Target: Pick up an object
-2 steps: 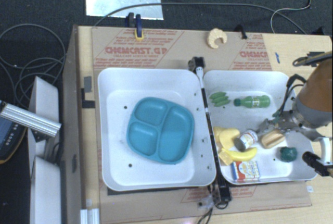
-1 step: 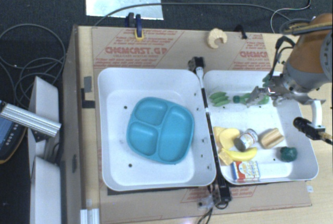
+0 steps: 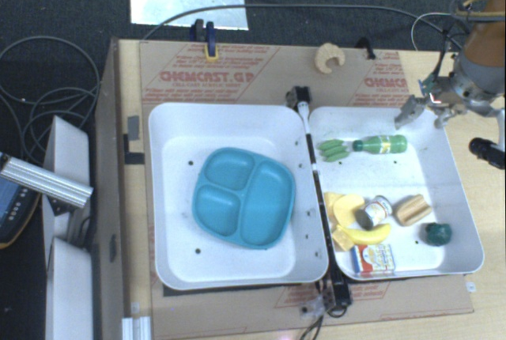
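Gripper (image 3: 424,111) at upper right, fingers spread, holding nothing | green bottle (image 3: 380,145) lies just below-left of it in right bin (image 3: 458,187) | other items lower down

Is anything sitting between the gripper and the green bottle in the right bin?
Nothing visible. The gripper hangs above the right bin's far corner, and only bare white floor separates it from the green bottle.

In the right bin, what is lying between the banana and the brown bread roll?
In the camera view, a small silver can lies between the banana and the brown bread roll, resting against the banana's upper side in the right bin.
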